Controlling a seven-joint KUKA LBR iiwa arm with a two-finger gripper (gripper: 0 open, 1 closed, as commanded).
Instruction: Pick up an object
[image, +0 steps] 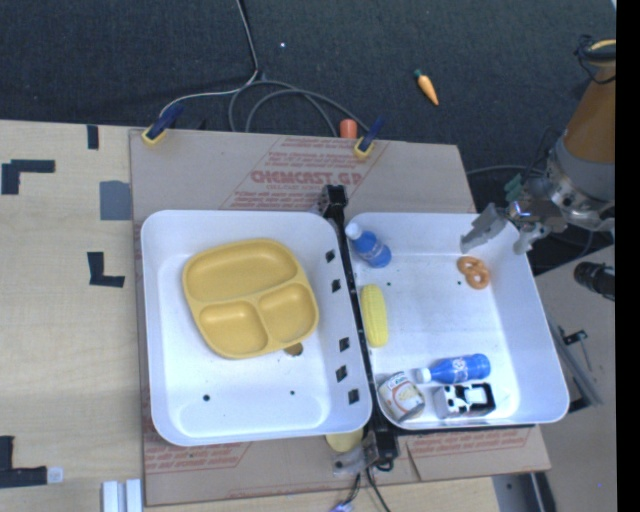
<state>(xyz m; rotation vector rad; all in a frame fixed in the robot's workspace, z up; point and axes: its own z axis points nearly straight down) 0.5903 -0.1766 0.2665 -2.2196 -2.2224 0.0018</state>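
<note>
**Arm poised over the right bin's far right corner**

Two shallow white bins sit side by side on a cardboard sheet (300, 175), which lies on a pale wooden bench (60, 330); beyond the bench lies dark carpet with a loose cable (250, 85) and a small orange carrot-shaped toy (427, 87).

The left bin (165, 400) carries a yellow divided plate (250, 297) near its middle. In the right bin (535, 330), a pretzel (474, 271) lies toward the far right corner, a small blue-capped bottle (368, 247) at the far left corner, and a corn cob (374, 314) along the left edge. Along the near edge rest a blue bottle (456, 369), a round tin (402, 395) and a black-and-white object (467, 399) that is hard to identify.

The gripper (500, 228) hangs above the far right corner, just beside the pretzel, its fingers spread and nothing between them. The arm is cut off by the view's right side. A small dark thing under the plate's near rim is too hidden to name.
</note>
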